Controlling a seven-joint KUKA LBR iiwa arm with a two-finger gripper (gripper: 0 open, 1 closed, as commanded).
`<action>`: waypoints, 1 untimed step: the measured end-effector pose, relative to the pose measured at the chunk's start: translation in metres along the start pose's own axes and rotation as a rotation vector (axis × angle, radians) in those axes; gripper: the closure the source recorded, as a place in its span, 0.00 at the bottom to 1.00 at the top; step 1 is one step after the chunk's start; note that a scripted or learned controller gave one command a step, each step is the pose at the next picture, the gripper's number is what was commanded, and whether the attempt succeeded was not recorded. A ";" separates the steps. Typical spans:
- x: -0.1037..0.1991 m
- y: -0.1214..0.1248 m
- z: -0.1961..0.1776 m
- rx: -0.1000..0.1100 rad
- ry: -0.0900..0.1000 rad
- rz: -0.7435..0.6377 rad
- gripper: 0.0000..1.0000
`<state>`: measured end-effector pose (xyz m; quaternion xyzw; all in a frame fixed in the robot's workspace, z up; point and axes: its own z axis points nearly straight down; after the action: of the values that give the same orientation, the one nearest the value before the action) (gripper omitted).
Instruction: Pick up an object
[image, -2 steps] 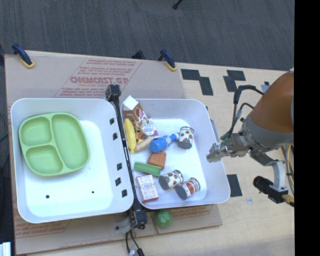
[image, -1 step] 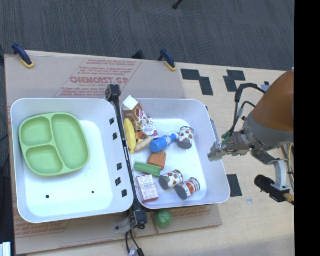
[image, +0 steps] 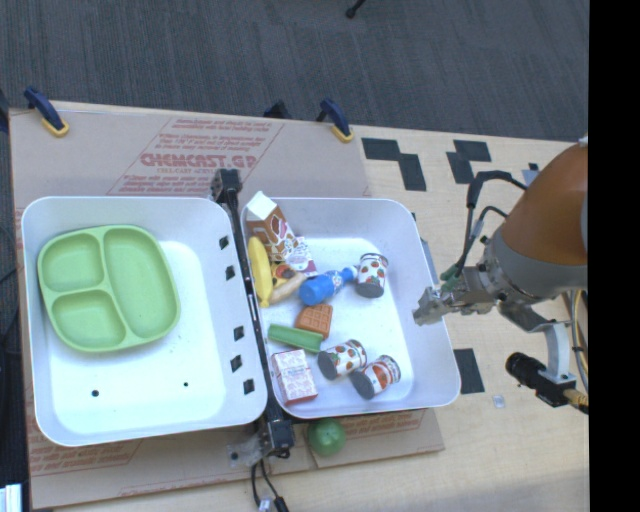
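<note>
Green ball (image: 326, 436) lies outside; right bin (image: 420, 250) holds cans, left a green tray (image: 107, 288).

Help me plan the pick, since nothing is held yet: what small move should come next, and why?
Probably shift the tool left over the right bin, toward the nearest can. It sits at the bin's right rim, outside the toys.

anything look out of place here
Yes: a green ball sits outside both bins, on the cardboard just below the right bin, while the other items lie inside that bin.
</note>
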<state>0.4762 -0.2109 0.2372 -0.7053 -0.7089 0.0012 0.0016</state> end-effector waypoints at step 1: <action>-0.001 0.001 -0.011 -0.004 -0.001 0.000 1.00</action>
<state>0.4769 -0.2114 0.2483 -0.7053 -0.7090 0.0000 -0.0003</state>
